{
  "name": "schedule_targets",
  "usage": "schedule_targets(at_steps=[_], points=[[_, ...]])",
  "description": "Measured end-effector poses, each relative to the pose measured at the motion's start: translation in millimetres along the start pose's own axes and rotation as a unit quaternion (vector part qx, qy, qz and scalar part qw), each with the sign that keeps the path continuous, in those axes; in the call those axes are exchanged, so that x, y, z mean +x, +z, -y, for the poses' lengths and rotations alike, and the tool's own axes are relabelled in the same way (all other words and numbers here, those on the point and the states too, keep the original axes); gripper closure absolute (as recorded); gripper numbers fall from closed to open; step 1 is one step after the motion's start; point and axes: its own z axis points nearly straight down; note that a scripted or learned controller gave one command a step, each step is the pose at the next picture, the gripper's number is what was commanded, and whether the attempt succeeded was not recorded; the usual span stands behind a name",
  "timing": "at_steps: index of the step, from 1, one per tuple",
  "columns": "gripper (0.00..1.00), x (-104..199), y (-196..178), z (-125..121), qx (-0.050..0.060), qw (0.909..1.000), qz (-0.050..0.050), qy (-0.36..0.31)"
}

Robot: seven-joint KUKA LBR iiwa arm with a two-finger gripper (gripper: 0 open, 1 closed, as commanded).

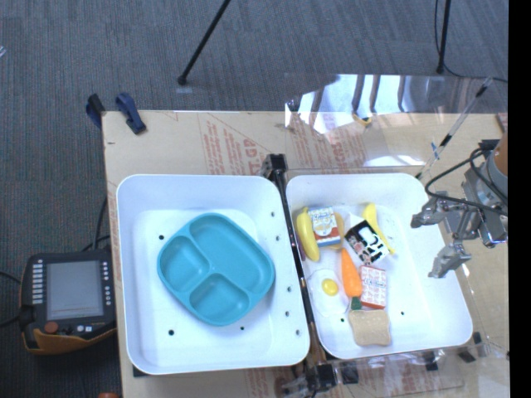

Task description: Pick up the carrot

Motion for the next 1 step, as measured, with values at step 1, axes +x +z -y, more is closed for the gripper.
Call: schedule_targets(at_steps=[1], points=[[0.0,-6.2,117.3,-60.7,-0.003,0.9998,-0.006,-0.018]])
